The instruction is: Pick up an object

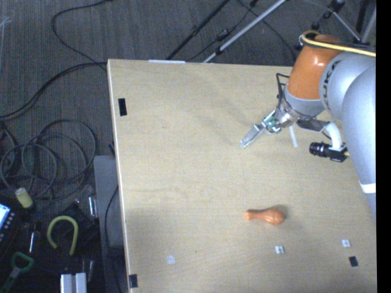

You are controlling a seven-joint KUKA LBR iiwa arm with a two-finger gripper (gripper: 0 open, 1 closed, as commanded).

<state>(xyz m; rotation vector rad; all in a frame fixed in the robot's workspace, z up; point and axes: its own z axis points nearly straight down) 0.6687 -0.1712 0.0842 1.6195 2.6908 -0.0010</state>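
I'm hanging my hand [256, 134] over the far-right part of the bench [183, 163], arm [342, 78] coming in from the right, orange band just above the wrist. Hand is tilted, pointing down and to the left; the fingers read as one pale blurred streak, so I cannot tell whether they're apart or together. Nothing visible between them, so I'm not counting anything as held. Target is the orange object [266, 216]: lying flat on the bench, nearer than my hand and a little to its right, well apart from it, with bare surface all round it. Shape is a fat rounded end on the right tapering to a thin neck on the left, roughly like a small gourd or a toy club; too small to say what it really is. My guess is it's light, probably plastic or rubber, smooth skin, so it could roll or skid away if I touch one side first. The thin neck looks like a poor grip point, likely to pivot or slip out. I'm judging the best hold is across the bulb, close to its widest part, fingers closing across the long axis, straight down from above. Some small dark and pale markers [279, 249] sit on the bench nearer still, clear of the object. Pick not yet started from what I'm seeing; approach is the step in hand.
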